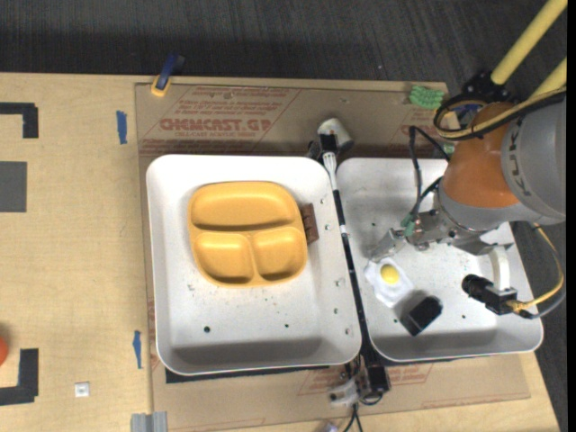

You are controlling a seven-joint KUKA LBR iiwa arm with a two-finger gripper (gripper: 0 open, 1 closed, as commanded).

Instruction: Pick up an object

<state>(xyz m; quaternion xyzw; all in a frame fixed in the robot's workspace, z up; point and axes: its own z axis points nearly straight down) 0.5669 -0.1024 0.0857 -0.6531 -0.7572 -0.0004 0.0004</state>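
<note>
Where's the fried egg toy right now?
The fried egg toy lies in the right bin, near its left wall, just up-left of the black block.

My arm [540, 165]: smooth grey casing, rounded, with part of a dark letter mark on the shell. Orange band [475, 176] wraps above my wrist. Black cables [463, 115] loop over the band's upper side; one thin black lead runs down toward the wrist. Wrist hardware [430, 229] is metallic grey, small, cluttered, with a speck of green on it. Finer parts too small to make out.
</note>
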